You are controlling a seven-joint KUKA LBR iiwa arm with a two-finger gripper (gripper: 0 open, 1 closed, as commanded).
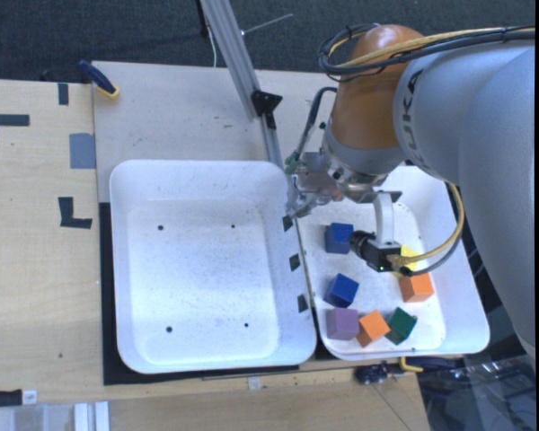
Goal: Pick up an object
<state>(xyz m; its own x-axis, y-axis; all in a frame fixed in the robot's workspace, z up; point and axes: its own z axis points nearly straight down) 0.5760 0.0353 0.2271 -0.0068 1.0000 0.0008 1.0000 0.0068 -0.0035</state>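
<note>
- The jaws' state cannot be told: the wrist and orange band of the arm (377, 88) cover them, and only dark fittings show beneath, over the upper left part of the right bin (458, 326).
- No object is seen between them.
- The upper blue cube (339, 238) lies just beside the wrist assembly, at about 6 o'clock from it.
- The lower blue cube (344, 289) sits at 6 o'clock from the upper one, apart from it.
- The purple cube (342, 322) rests at 6 o'clock from the lower blue cube, close to it.
- A small orange cube (372, 327) touches or nearly touches the purple cube at its 3 o'clock.
- The green cube (401, 325) lies just beside that orange cube, again at 3 o'clock.
- A second orange cube (416, 286) lies at about 1 o'clock from the green one, below a yellow and black cable fitting (386, 254).
- The left bin (130, 196) stands at 9 o'clock from the right bin, edges touching, both on the wooden surface (36, 285).
</note>
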